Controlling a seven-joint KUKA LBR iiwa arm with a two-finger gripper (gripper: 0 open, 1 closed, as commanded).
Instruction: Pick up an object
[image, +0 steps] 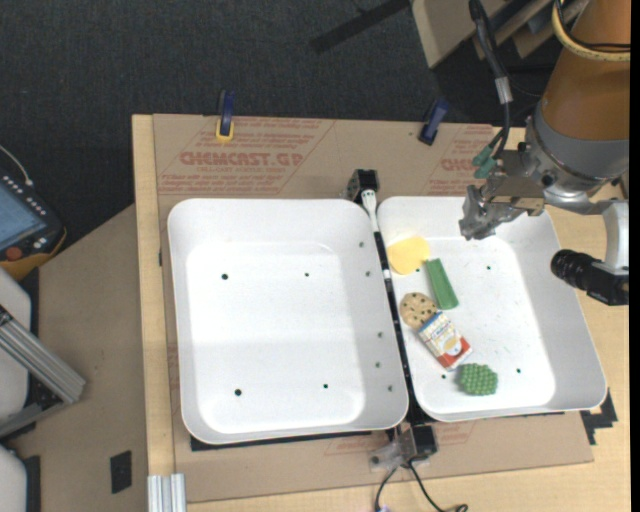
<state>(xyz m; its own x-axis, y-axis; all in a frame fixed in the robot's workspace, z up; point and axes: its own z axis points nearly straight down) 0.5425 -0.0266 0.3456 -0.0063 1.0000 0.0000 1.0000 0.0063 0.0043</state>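
Green bumpy ball (477, 379) near bin's front rim (520, 408)

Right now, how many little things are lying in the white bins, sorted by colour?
Yellow: 1, a flat yellow piece
Green: 2, a green bar and a bumpy green lump
Brown: 1, a round cookie
Red and white: 1, a small packet
Total: 5, all in the right bin.

1. You see two white bins (270, 320), dotted with small dark spots.
2. Your yellow piece (407, 253) touches a green bar (440, 283).
3. A tan, dark-speckled cookie (417, 308), a red-white-blue packet (443, 338), and a bumpy green lump (477, 379).
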